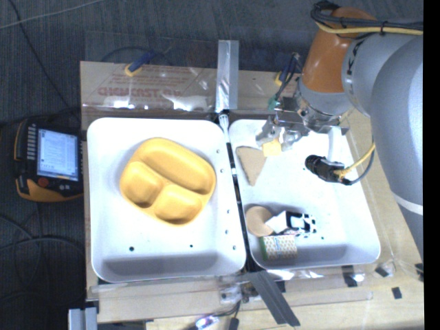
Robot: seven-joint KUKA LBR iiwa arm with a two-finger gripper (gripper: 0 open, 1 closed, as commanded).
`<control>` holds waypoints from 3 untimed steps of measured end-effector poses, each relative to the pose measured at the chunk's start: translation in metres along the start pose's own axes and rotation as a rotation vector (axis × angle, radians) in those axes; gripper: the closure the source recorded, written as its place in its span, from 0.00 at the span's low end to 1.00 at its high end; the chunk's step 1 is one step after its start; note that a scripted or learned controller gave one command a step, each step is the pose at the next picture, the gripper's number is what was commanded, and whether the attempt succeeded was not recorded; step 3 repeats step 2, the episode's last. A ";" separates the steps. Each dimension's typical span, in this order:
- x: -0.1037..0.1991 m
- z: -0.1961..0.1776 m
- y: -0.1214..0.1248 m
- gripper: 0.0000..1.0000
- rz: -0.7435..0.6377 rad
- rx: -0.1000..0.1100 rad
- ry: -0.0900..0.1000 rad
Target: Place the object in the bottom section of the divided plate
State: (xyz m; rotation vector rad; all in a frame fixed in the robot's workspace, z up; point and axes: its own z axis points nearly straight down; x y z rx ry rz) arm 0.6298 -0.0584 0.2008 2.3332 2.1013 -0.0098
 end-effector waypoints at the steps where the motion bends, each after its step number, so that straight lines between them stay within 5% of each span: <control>1: 0.086 -0.001 -0.075 1.00 0.057 0.002 0.005; 2: 0.086 0.000 -0.075 0.00 0.057 0.002 0.005; 3: 0.086 0.000 -0.075 0.00 0.057 0.002 0.005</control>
